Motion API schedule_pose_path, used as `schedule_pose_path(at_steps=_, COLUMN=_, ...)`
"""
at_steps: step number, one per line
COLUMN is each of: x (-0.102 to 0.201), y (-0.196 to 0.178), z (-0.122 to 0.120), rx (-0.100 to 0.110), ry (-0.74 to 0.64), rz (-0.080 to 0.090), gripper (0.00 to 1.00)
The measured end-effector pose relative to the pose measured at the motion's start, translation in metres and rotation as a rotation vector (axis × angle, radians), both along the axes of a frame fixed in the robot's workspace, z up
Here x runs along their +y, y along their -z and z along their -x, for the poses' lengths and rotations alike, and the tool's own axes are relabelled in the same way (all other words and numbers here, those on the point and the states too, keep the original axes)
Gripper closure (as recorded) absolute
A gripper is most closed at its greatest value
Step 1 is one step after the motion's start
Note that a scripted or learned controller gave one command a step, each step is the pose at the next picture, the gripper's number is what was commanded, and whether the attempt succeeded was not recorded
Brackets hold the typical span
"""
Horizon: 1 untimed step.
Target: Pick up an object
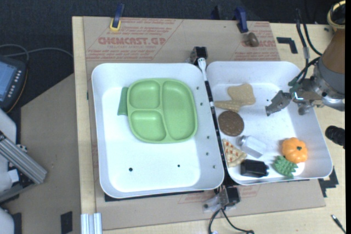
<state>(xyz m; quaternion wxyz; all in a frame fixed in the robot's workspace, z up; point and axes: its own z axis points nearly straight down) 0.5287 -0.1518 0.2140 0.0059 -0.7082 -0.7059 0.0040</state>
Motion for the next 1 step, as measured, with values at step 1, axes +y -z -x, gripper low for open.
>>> schedule_pose_path(at_steps=1, x=0.0001, y=-0.0071, z=-0.0029, rx=-0.014, ry=-0.003, rz=0.003, gripper=0.00)
